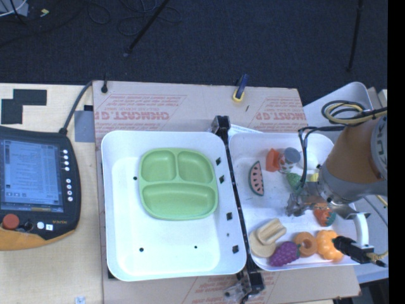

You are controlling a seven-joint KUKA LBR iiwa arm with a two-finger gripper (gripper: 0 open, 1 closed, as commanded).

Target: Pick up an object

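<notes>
— What is seen at the nine o'clock side of the counter point(38, 97)?

— A control tablet point(38, 185) with a lit screen is laid there, well apart from the bins. Next to it, the left bin point(120, 246) is occupied by a green divided plate point(178, 183), set toward twelve o'clock within that bin.

— And the right bin point(243, 147)?

— Toy foods are scattered in it. A watermelon slice point(255, 177) is found near its nine o'clock wall. At six o'clock a tan bread piece point(269, 232) lies beside a purple grape bunch point(284, 254), followed by an orange ring point(304, 243) and a yellow-orange fruit point(327, 244). Toward twelve o'clock an orange piece point(273, 159), a grey can point(291, 155) and a green item point(295, 180) are grouped.

— Where is the claw point(299, 206)?

— It is lowered into the middle of the right bin, the arm point(354, 160) reaching in from three o'clock. Whether it is open or closed cannot be told, and nothing is seen gripped. A small red-orange piece point(323, 215) lies just beside it at three o'clock.
</notes>
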